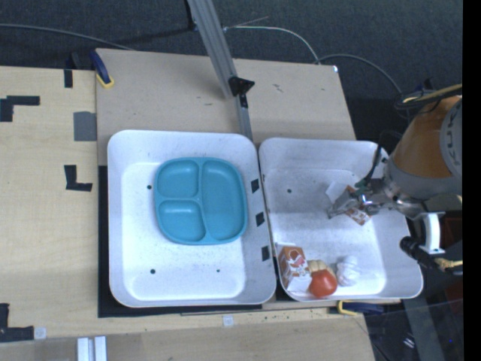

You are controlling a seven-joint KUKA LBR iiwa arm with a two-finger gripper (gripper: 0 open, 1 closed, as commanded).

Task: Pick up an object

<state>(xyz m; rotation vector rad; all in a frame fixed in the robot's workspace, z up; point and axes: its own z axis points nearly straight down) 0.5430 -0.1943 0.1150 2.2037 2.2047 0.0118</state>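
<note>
Reaching in from the right, your grey arm with its orange band (428, 145) bends down into the right-hand shallow white bin (301, 164). Its hand (352, 204) hangs low over the bin's middle; you cannot tell how far it is open or whether it holds anything. A red tomato-like ball (322, 283), a brown packet (292, 263) and a crumpled white lump (348, 270) sit by the near wall. The left bin (128, 224) carries a blue divided plastic plate (201, 200).

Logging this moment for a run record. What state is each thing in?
Blue divided plate: flat in the left bin.
Red ball: resting at the right bin's near edge.
Snack packet: lying beside the ball.
White crumpled object: lying beside the ball.
Gripper: low in the right bin.
</note>
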